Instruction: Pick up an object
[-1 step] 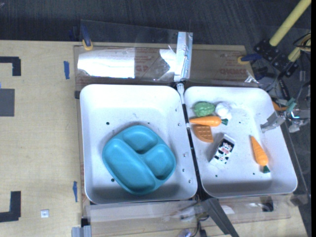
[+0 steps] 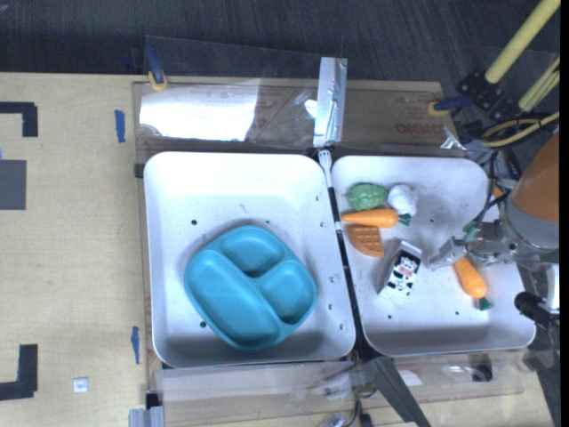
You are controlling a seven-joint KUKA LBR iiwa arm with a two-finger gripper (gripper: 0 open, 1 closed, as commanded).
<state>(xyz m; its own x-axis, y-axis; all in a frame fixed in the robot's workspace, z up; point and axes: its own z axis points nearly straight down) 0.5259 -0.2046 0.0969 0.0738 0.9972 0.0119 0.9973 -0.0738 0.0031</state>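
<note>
End effector (image 2: 455, 245): seen at right of frame, low in the right bin (image 2: 427, 323); finger state cannot be told
Carrot (image 2: 470, 278): lies just below the end effector, lower right
Blue tray (image 2: 251, 285): left bin (image 2: 178, 194)

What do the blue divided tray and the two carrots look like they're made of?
Blue divided tray: likely moulded plastic, smooth with a soft sheen along its rounded rims. Carrot by the green item and carrot near the arm: probably plastic or rubber toy food, judging by their even, saturated orange and simple shapes. Both look matte, though the view is too coarse to be sure.
</note>
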